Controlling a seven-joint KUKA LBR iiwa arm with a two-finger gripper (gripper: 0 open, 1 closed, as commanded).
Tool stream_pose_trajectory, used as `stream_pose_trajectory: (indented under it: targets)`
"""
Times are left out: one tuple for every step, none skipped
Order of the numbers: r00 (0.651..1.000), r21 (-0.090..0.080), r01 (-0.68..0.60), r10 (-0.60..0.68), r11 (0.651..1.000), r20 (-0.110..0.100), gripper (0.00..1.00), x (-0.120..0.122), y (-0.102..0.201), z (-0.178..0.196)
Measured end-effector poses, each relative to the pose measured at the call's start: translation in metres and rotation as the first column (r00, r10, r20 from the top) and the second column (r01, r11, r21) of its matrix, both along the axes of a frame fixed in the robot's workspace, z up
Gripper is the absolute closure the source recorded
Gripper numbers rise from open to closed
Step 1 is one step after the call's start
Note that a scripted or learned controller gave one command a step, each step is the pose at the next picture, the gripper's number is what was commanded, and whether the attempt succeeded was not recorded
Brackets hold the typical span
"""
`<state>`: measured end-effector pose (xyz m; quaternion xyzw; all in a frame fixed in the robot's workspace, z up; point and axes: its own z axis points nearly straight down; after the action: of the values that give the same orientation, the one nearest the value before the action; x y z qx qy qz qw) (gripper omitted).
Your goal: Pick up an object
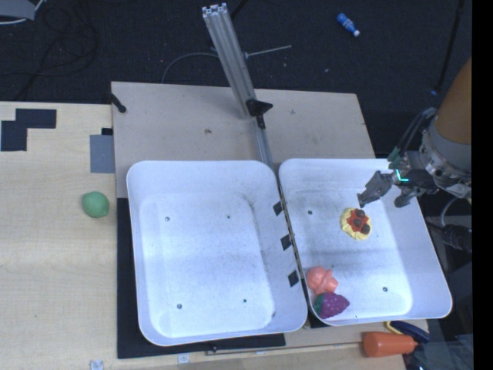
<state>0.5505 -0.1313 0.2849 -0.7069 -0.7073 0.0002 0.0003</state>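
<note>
In the right bin [400,291] lies a yellow toy with a red and dark top [356,223]. Near that bin's front left corner sit an orange-pink toy [321,279] and a purple bunch of grapes [332,304], touching each other. My gripper [388,194] hangs over the right bin's back right part, just up and right of the yellow toy. Its two dark fingers [373,189] are spread apart with nothing between them.
The left bin [146,206] stands beside the right one, with black clips along the shared wall. A green ball [95,204] rests on the wooden bench at the left. An orange carrot-like toy [388,344] lies in front of the right bin. A metal rail [231,56] slants at the back.
</note>
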Motion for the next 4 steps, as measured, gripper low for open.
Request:
stream_pose_trajectory:
  targets:
    - [1.0,0.0,0.0,0.0,1.0,0.0,0.0,0.0,0.0,0.0]
    - [1.0,0.0,0.0,0.0,1.0,-0.003,0.0,0.0,-0.002,-0.043]
    - [1.0,0.0,0.0,0.0,1.0,-0.003,0.0,0.001,0.003,-0.086]
    - [1.0,0.001,0.0,0.0,1.0,-0.005,0.0,0.002,0.008,-0.148]
